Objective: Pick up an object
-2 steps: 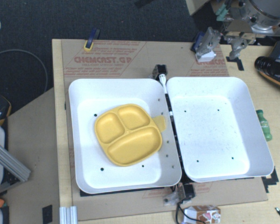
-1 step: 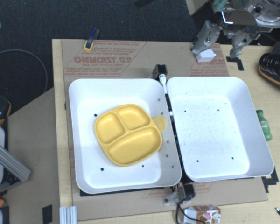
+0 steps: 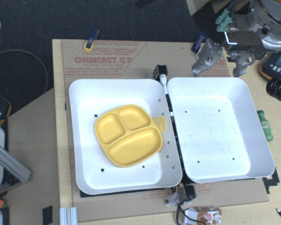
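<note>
A yellow divided plate (image 3: 128,135) with three compartments lies flat in the left white bin (image 3: 84,97), near its middle. My gripper (image 3: 222,62) hangs above the back edge of the right white bin (image 3: 234,97), well to the right of and behind the plate. Its two grey fingers (image 3: 205,57) stand apart, open, with nothing between them.
The bins sit side by side on a cardboard sheet (image 3: 107,55), joined by black clips (image 3: 160,71) at back and front. A blue-yellow clamp (image 3: 91,40) sits at the sheet's back left. A green object (image 3: 265,125) lies right of the right bin.
</note>
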`<state>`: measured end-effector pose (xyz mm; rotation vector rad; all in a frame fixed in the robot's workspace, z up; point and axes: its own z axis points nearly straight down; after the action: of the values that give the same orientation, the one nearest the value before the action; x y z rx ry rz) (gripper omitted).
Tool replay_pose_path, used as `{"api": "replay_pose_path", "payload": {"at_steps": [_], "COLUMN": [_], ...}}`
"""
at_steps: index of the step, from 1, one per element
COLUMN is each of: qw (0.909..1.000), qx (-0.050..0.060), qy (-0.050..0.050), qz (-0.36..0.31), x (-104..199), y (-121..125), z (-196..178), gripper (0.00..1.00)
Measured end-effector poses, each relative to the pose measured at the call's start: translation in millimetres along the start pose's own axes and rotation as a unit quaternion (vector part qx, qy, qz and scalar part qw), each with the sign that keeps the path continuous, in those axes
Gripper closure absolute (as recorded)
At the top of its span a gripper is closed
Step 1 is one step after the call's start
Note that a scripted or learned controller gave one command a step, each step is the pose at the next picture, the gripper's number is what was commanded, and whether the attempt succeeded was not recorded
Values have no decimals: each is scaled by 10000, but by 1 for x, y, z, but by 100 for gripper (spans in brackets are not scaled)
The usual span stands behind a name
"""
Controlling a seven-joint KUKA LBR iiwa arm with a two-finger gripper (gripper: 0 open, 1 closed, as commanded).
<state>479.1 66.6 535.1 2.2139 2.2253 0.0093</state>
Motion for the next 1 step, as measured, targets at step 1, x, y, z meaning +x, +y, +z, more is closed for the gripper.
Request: {"api": "replay_pose_path", "payload": {"at_steps": [1], "qw": [10000], "qx": [-2], "qy": [-11], "qz": [16], "x": [-1], "y": [3], "z": [-8], "gripper": [100]}}
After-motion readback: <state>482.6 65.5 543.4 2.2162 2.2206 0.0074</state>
